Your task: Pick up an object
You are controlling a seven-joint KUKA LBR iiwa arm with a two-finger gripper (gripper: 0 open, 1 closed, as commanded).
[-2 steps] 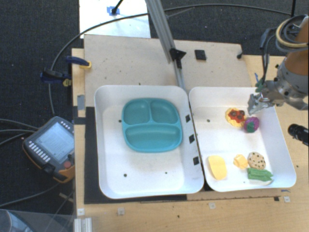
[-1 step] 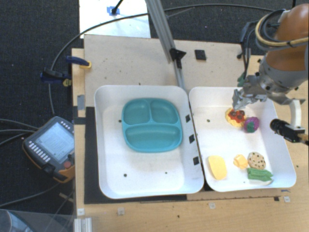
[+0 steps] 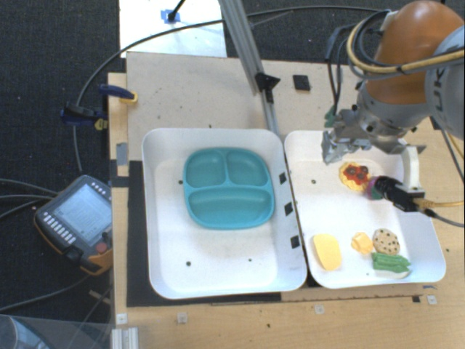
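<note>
My gripper (image 3: 337, 148) hangs over the back left part of the right bin (image 3: 305, 195), under the grey wrist and its orange band. Just right of it lies a small yellow and red pizza piece (image 3: 354, 174), with a purple item (image 3: 375, 187) beside that. Nearer the front of the same bin lie a yellow block (image 3: 328, 251), a small orange piece (image 3: 361, 242), a speckled cookie (image 3: 386, 241) and a green pod (image 3: 391, 263). None of them is seen in the gripper.
A teal divided plate (image 3: 229, 187) rests in the left bin (image 3: 163, 253). A slanted metal pole (image 3: 247, 46) rises behind the bins. Cables and a teach pendant (image 3: 76, 220) lie left of the bench. A black plug (image 3: 399, 193) on the arm hangs over the right bin.
</note>
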